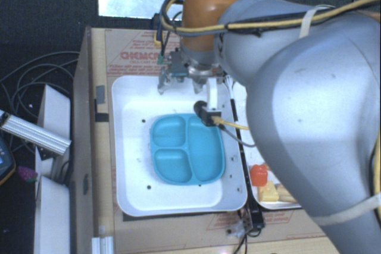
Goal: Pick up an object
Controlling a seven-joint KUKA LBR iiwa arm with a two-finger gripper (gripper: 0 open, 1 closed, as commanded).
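Gripper hangs mid-frame over the left bin, fingers apart, gripping nothing. Blue divided tray lies below it. Red cardboard lettering at upper centre is unreadable.

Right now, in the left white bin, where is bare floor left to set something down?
In the left white bin, bare floor runs as a strip between the left wall and the blue divided plastic tray, and a narrower band between the tray and the near wall. It is crowded at the far edge under the gripper and by the black fitting.
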